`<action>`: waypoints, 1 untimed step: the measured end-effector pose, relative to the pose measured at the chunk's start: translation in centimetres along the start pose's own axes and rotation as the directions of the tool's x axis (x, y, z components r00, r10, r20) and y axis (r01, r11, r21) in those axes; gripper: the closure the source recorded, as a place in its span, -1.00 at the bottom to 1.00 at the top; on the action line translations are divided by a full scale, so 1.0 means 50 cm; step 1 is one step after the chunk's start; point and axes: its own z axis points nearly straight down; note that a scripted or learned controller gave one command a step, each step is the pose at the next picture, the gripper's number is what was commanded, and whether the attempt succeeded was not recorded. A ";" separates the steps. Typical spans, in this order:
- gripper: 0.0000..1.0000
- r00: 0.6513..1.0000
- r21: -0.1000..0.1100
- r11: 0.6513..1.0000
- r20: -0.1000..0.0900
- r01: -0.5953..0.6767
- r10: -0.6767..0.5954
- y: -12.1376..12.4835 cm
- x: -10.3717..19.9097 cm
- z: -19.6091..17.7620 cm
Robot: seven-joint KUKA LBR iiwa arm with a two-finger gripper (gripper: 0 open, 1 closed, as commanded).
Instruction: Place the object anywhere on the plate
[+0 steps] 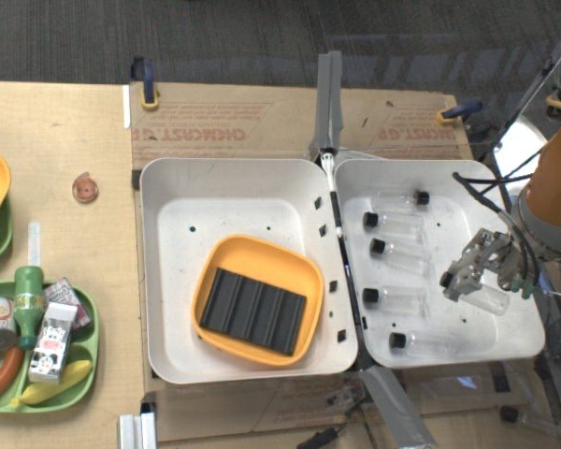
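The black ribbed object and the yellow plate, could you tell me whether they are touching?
Touching. The camera view shows the black object lying flat inside the yellow plate in the left bin, its weight resting on the plate's floor, rim visible all around it.

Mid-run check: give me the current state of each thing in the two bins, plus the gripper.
Orange plate: lying flat in the left bin, carrying a black ridged block.
Black ridged block: lying flat on the plate.
Clear vials with black caps: lying on their sides, scattered in the right bin.
Gripper: low over the right bin beside a vial; grasp unclear.
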 end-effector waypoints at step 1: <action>1.00 0.982 -0.001 0.982 0.000 0.191 -0.191 -0.003 -0.002 0.065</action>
